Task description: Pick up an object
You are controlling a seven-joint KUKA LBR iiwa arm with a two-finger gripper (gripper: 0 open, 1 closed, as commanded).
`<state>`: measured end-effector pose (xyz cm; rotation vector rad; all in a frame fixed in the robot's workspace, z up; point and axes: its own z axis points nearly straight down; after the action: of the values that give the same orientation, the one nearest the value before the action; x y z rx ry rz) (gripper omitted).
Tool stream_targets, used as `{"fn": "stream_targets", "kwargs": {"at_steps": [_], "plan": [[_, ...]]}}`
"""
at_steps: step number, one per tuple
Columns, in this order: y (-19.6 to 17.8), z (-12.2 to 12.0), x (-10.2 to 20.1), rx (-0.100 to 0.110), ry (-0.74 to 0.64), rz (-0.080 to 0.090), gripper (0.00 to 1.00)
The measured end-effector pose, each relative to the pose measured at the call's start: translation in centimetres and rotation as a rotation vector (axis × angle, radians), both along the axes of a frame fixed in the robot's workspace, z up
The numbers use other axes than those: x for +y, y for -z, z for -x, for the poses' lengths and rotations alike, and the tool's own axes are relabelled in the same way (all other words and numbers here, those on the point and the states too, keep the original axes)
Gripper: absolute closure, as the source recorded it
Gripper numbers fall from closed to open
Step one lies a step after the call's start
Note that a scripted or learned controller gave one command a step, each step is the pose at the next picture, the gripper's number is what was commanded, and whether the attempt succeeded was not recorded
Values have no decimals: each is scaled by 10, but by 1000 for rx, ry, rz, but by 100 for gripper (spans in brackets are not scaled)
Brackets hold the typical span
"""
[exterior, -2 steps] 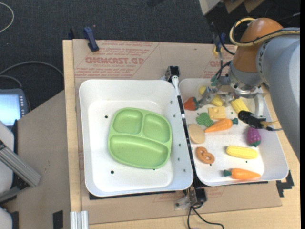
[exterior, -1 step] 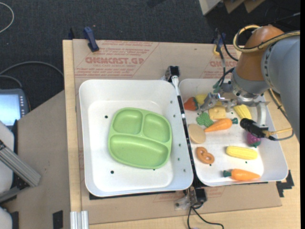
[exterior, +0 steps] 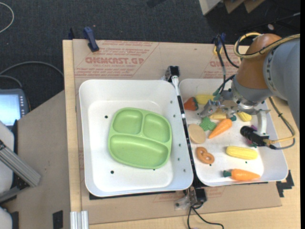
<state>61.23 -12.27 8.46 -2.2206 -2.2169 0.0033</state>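
My gripper (exterior: pixel 218 110) is low over the back of the right bin (exterior: pixel 276 162), among the toy foods. Just in front of it lie an orange carrot (exterior: pixel 220 128) and a small green piece (exterior: pixel 207 124). A pale yellow piece (exterior: pixel 218 116) sits right under the gripper, and I cannot make out whether it is held. Behind the gripper are a yellow piece (exterior: pixel 205 98) and an orange-red piece (exterior: pixel 190 103). A small yellow piece (exterior: pixel 244 116) lies to its right.
The left bin (exterior: pixel 90 128) holds a green divided plate (exterior: pixel 140 138). Toward the front of the right bin lie a tan round piece (exterior: pixel 196 133), a pretzel (exterior: pixel 205 155), a yellow corn cob (exterior: pixel 241 152) and a second carrot (exterior: pixel 241 175).
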Motion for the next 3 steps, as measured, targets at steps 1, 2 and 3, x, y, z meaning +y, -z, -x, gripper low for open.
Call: {"fn": "stream_targets", "kwargs": {"at_steps": [1, 2, 3], "plan": [[5, -47, -40, 40, -11, -9, 0], [0, -54, -5, 0, -5, -1, 0], [-12, -55, -7, -4, -4, 2, 100]]}}
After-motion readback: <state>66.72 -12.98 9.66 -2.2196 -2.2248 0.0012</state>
